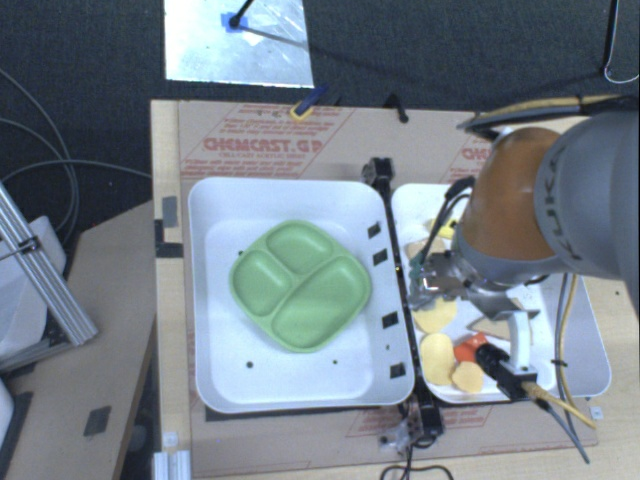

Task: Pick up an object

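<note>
My arm (545, 203) reaches in from the right and hangs over the right bin (592, 368), covering most of it. My gripper (432, 280) sits low near that bin's left wall, but I cannot tell how it is set. Just below it lie pale yellow pieces (438, 351) and a small orange-red piece (468, 349). A green divided plate (300, 285) lies in the left bin (225, 218).

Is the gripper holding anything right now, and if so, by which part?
Cannot be told. The arm hangs over the right bin and hides the grasp; yellow and orange pieces lie in the bin beside it.
</note>
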Controlling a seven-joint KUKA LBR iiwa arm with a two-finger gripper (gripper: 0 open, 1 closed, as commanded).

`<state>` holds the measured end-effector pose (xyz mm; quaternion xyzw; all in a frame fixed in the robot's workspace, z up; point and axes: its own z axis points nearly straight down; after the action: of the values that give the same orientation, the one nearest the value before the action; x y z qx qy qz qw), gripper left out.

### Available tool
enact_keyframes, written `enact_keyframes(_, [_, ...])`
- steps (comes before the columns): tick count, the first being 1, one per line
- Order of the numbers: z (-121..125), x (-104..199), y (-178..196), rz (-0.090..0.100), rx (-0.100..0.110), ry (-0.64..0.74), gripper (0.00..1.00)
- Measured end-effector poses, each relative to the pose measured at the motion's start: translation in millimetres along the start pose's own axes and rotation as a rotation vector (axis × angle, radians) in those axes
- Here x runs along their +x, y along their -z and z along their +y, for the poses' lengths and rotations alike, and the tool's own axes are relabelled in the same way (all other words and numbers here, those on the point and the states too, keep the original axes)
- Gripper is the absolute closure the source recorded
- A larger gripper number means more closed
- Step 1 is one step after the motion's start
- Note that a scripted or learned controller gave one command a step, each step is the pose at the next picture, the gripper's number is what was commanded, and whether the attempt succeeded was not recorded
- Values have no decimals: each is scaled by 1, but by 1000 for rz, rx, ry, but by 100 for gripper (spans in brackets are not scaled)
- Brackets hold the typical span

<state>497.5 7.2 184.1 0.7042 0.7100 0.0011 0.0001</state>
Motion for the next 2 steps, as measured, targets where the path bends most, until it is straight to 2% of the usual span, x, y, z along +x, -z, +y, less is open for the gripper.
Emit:
enact_keyframes(1, [-10, 36, 1, 1, 1, 0, 100])
enact_keyframes(2, [-11, 109, -27, 1, 4, 3, 100])
